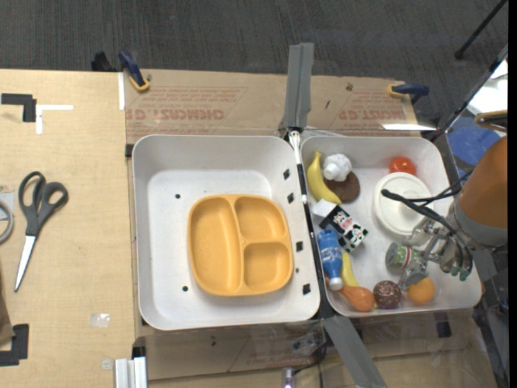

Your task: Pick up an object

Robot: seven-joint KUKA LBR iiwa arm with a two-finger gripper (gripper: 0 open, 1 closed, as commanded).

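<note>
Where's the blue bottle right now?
The blue bottle lies in the right bin, against its left wall, just below the black-and-white toy and beside a banana.

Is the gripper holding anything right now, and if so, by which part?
Cannot be told. The gripper is low in the right bin, over a small greenish can and an orange, but no grasp is clearly visible.

Yellow-orange divided tray in white left bin. White right bin: yellow banana, blue bottle, black-and-white patterned box, red ball, white bowl, orange fruit. Black-handled scissors at left of frame.
</note>
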